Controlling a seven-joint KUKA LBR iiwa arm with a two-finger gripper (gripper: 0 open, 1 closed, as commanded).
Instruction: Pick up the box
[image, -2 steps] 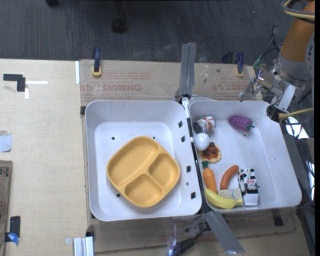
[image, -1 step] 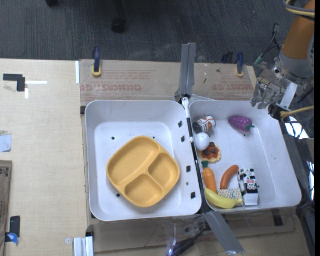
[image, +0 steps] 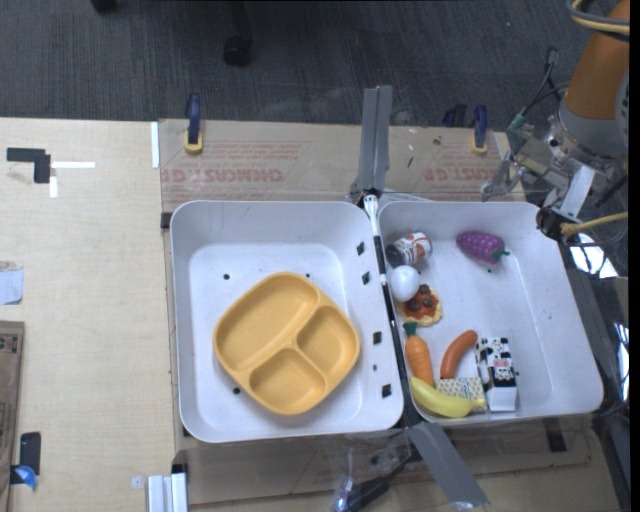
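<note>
Your target, the box (image: 497, 373), sits low in the right-hand bin (image: 560, 290), close to the near wall, a small carton with a black-and-white pattern standing among toy food. It is crowded on one side: a patterned block (image: 461, 390) and the banana (image: 441, 400) lie just beside it, and the sausage (image: 459, 352) angles in close above them, with the carrot (image: 419, 361) a little further off. The side facing the bin's outer wall looks freer, so you would do best to bring the claw (image: 520, 168) straight down over the box and line the closing direction across its narrow width, keeping clear of the sausage and the block. At present the claw hangs up by the far right corner of that bin, well apart from the box, above the table (image: 80, 300), and whether it is released or clenched cannot be told from this angle; nothing is seen held in it. Cross over the grapes (image: 481, 245) with height to spare, descend only once centred, and expect the light carton to tip or slide if one side touches first. The yellow plate (image: 287, 343) in the left bin (image: 200, 250) is no concern.
</note>
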